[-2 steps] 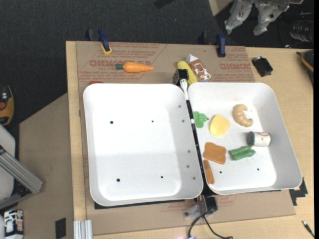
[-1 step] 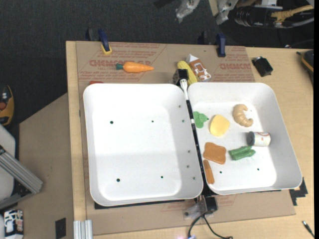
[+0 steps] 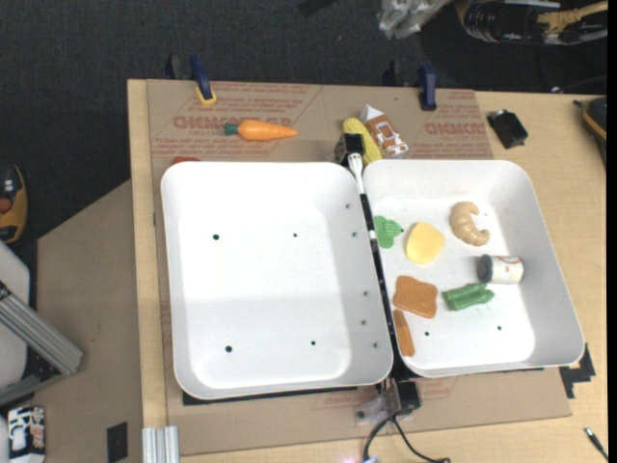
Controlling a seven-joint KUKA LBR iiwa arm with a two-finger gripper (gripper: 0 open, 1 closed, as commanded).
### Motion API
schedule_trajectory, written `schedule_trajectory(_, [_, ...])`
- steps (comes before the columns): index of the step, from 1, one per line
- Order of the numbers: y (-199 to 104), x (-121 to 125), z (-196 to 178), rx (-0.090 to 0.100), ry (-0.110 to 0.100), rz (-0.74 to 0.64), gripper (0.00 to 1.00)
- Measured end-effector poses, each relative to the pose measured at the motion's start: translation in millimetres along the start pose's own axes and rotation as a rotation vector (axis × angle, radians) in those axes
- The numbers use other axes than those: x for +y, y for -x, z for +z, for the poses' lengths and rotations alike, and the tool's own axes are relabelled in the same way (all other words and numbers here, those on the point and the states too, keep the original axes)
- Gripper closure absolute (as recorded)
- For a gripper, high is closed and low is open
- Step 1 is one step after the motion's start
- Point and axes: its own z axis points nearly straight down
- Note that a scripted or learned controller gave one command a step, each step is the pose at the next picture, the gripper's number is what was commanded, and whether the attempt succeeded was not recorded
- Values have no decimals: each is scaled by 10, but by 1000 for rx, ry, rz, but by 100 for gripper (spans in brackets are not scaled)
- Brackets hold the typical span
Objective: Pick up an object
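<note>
Crowding the right bin, toys leave its rim bare.

One fixed camera sits high over the bench, looking down at a slant from the near side toward the far edge, far enough back to take in the left bin and the right bin together, with dark floor beyond.

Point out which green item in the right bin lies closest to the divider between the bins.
The light green piece, at the right bin's left edge beside the yellow item. The darker green one lies farther right, below the white cylinder.
</note>
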Motion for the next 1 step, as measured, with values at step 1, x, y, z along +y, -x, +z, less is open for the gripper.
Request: schedule_trajectory(1, [-255, -1025, 1915, -3, -32, 0, 100])
